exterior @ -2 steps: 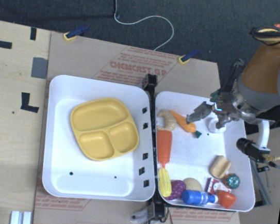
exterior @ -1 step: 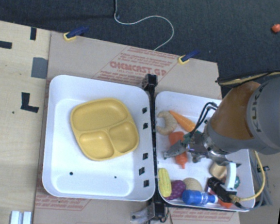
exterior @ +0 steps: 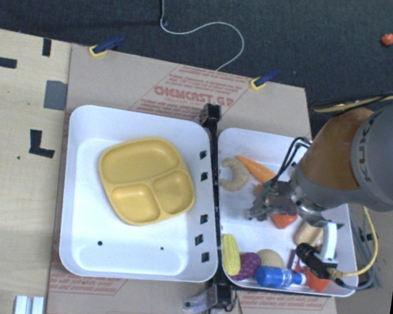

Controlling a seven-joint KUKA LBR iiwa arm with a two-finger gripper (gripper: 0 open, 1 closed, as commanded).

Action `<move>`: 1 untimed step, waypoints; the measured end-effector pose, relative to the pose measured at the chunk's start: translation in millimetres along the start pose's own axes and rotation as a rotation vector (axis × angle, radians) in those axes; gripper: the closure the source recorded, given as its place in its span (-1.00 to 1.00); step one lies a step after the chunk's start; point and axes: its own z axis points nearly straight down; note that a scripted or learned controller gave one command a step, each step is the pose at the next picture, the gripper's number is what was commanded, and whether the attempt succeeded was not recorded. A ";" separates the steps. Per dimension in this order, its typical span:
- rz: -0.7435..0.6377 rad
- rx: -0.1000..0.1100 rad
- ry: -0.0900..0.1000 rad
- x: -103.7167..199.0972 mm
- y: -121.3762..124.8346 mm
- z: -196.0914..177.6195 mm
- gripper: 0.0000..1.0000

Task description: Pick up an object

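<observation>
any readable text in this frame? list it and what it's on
"CHEMCAST GP", red print, blurred so the reading is tentative: on the cardboard sheet beneath the bins.
A smaller red line below it: too blurred to read.
Blue bottle in the right bin: any label is too small to read.

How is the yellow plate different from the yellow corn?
The yellow plate is wide, flat and split into three sections; the corn is small, narrow and bumpy. The plate lies alone in the left bin; the corn lies in the right bin, touching a purple toy at the near edge. Both are yellow.
</observation>
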 end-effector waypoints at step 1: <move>-0.002 -0.018 -0.001 34.0 -54.1 -176.1 1.00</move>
